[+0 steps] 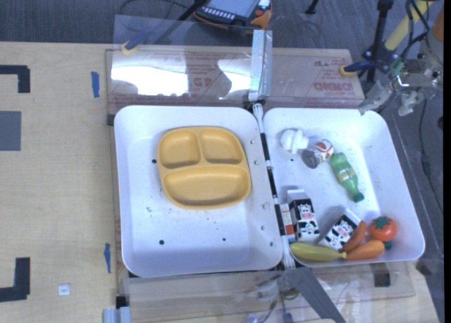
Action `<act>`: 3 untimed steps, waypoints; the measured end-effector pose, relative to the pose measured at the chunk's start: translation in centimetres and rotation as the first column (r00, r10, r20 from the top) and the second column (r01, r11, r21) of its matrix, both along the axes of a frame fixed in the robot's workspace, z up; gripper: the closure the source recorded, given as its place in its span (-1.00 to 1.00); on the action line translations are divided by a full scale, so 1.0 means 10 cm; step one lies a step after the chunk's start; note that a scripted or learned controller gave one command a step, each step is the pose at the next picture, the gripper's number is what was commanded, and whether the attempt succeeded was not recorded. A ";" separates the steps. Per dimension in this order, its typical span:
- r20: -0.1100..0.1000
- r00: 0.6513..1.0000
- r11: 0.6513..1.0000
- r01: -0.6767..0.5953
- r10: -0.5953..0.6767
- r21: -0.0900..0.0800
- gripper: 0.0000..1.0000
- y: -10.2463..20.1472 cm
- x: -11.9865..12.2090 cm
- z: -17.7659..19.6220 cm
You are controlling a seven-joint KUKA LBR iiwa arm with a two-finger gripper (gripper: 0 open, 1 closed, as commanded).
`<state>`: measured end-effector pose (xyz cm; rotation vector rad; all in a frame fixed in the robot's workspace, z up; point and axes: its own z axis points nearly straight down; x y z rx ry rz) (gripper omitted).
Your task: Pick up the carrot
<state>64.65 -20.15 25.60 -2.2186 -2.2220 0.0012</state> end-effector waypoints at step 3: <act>0.006 0.976 0.976 -0.217 0.217 -0.001 -1.00 0.41 -1.57 -1.70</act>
